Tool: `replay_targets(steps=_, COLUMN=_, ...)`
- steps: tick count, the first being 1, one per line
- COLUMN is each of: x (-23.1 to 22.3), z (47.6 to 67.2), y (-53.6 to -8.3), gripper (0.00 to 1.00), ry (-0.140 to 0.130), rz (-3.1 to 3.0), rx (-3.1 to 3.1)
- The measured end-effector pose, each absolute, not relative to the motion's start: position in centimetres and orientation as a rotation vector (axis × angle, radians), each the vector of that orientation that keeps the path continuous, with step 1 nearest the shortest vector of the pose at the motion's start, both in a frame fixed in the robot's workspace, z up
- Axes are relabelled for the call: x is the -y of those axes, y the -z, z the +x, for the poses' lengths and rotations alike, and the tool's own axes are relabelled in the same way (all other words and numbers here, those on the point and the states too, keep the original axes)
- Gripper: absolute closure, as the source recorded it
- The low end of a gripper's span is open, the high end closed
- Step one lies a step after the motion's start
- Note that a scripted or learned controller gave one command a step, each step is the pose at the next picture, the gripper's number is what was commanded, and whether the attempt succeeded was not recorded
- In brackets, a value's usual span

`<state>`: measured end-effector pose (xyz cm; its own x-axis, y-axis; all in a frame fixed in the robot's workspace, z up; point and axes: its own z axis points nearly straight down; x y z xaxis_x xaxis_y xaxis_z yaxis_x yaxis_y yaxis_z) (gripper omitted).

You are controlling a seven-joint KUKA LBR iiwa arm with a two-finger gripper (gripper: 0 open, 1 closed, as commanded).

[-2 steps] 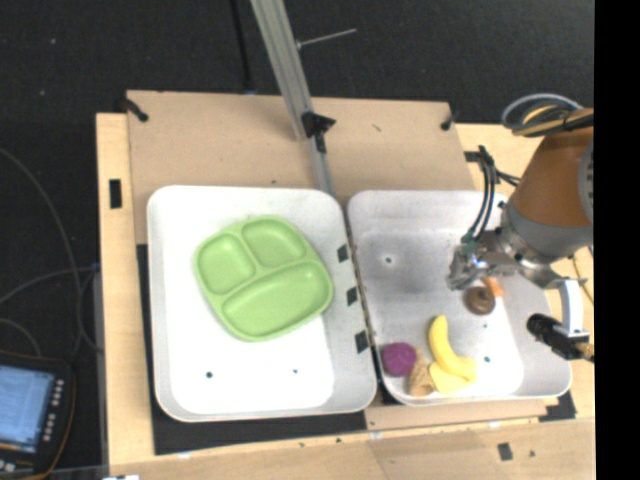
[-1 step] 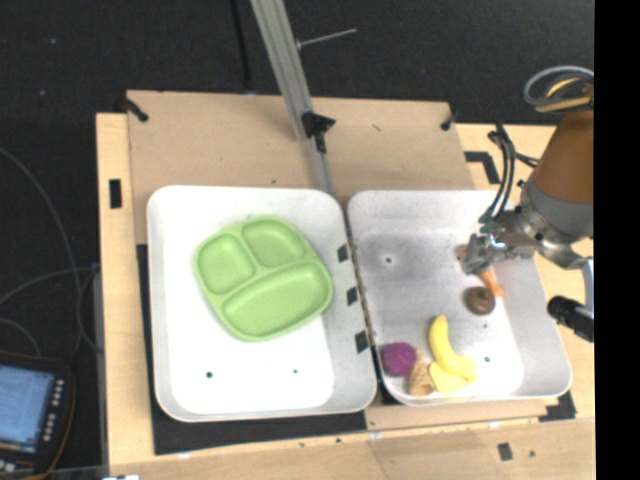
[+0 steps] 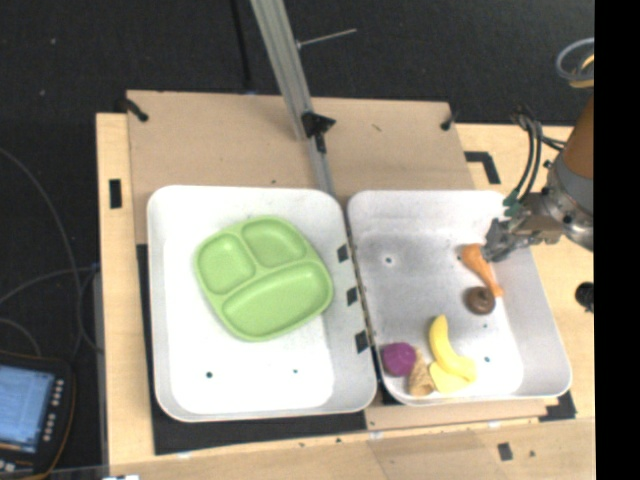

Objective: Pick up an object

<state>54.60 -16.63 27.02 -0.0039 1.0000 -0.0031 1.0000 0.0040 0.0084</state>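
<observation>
Here the gripper (image 3: 503, 238) sits at the right bin's (image 3: 420, 218) upper right edge, tips just beside the upper end of the carrot (image 3: 480, 268). Whether the tips touch the carrot is unclear; the view is too coarse there, and I cannot tell how wide they stand. Nothing reads as held.

Right bin contents: carrot lying at a slant near the right wall; brown ball (image 3: 481, 301) just below its lower end; banana (image 3: 448, 351) near the front; purple piece (image 3: 398, 358) and a tan piece (image 3: 421, 378) beside the banana at the front left. Left bin (image 3: 180, 368) bears a green tray (image 3: 263, 278) with three compartments.

Judgement: step in hand is the approach to the carrot, the likely target. To do it well:
- centre over the carrot's mid-length, not its end, so it does not pivot out
- close across its narrow width
- stay clear of the brown ball and the wall
- lift straight up, then check the carrot is between the tips
</observation>
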Motion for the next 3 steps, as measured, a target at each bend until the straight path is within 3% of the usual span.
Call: replay_targets(steps=3, x=2.6, z=54.3, y=-26.5, gripper=1.0, ry=-0.003, rz=2.213, rx=-2.23)
